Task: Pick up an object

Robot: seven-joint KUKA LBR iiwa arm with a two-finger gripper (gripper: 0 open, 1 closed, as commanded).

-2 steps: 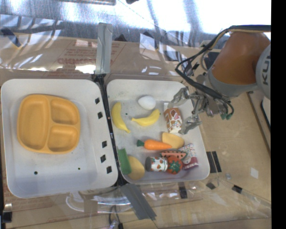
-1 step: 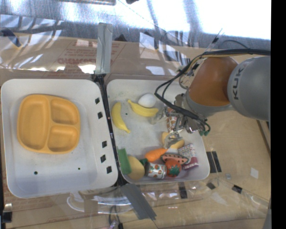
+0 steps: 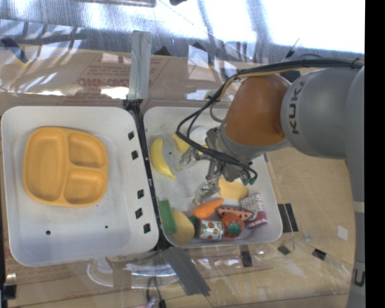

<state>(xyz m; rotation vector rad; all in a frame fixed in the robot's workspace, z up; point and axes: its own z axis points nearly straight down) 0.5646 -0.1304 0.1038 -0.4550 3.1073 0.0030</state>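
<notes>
Silver tape [image 3: 186, 271] crosses the desk's near edge, just below two white bins set side by side. In the right bin [image 3: 273, 220] a cluster of toy food crowds the near wall: a green and yellow piece [image 3: 174, 222] at the corner, a small can with a printed label [image 3: 210, 230] too small to read, a red piece [image 3: 233, 226], an orange carrot [image 3: 208, 208] and a red-and-white striped packet [image 3: 253, 207]. Just behind them lies a pale yellow piece [image 3: 233, 188], with the gripper [image 3: 212, 181] lowered beside it over bare bin floor; whether its fingers are spread or pressed together cannot be told from here, and nothing is seen between them. A yellow banana [image 3: 159, 158] rests near the bin's left wall. The left bin [image 3: 70, 236] carries a yellow three-compartment tray [image 3: 64, 165]. Above the gripper, the arm's orange band [image 3: 256, 111] meets grey casing [image 3: 327, 114] lettered "KUKA". Farther back, a cardboard sheet [image 3: 83, 76] bears faint red print, unreadable.
</notes>
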